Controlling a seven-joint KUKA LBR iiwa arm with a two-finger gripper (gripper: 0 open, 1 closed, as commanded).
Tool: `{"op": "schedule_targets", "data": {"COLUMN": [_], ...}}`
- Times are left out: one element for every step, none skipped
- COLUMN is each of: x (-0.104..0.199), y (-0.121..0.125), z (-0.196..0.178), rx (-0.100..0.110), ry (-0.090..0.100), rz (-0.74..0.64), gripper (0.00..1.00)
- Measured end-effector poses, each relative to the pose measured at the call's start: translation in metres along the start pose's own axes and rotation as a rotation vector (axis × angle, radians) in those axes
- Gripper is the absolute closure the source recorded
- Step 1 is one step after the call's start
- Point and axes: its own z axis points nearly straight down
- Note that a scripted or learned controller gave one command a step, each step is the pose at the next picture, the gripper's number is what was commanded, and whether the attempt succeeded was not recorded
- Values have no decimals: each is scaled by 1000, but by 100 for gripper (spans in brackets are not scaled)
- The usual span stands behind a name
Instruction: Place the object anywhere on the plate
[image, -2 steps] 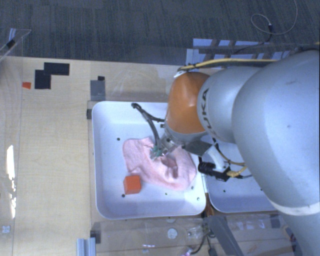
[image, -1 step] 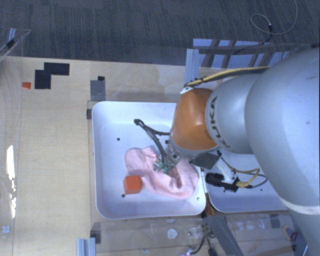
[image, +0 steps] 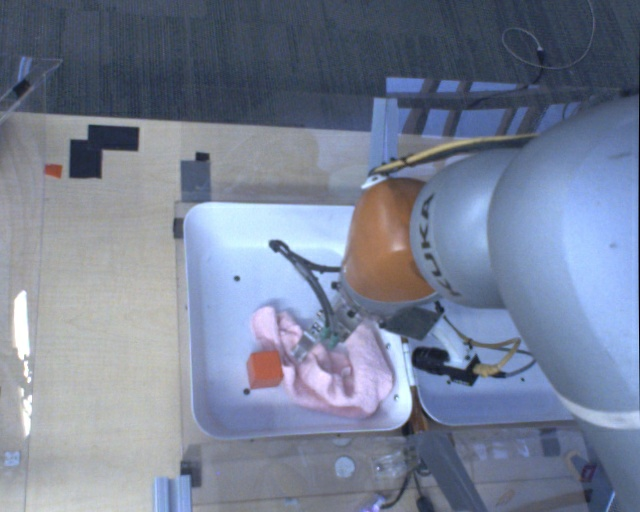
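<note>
A small orange block (image: 265, 370) lies on the floor of the left white bin (image: 215, 290), near its front. It touches the left edge of a pink, crumpled, cloth-like thing (image: 345, 378) spread across the bin's front right. My gripper (image: 310, 345) reaches down from the orange wrist band (image: 385, 245) and sits over the pink thing's upper left part, just up and right of the block. Nothing shows as held in it.
A dark thin cable (image: 295, 262) loops from the wrist over the middle of the left bin. The big grey arm (image: 560, 260) covers most of the right bin (image: 500, 408). Black and orange markers (image: 95, 150) lie on the wooden bench at the far left.
</note>
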Motion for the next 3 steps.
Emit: {"op": "schedule_targets", "data": {"x": [1,55,0], "y": [4,35,18], "z": [-12,-1,-94], "rx": [-5,2,16], "ry": [3,-13,16], "rz": [-2,-23,-375], "gripper": [100,100,100]}}
